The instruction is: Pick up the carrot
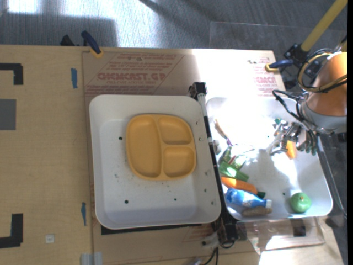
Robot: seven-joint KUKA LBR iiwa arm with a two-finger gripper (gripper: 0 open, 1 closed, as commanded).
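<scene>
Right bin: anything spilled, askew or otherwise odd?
Nothing spilled. The toys are heaped against the right white bin's left wall: orange carrot lying aslant over a blue bottle, green pieces above. A green apple sits apart. Glare washes out the bin's upper floor.

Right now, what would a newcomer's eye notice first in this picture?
The yellow divided plate in the middle of the left bin stands out most. In the right bin, the carrot lies beside a blue bottle, a green apple sits near the front corner, and the gripper hovers above.
</scene>
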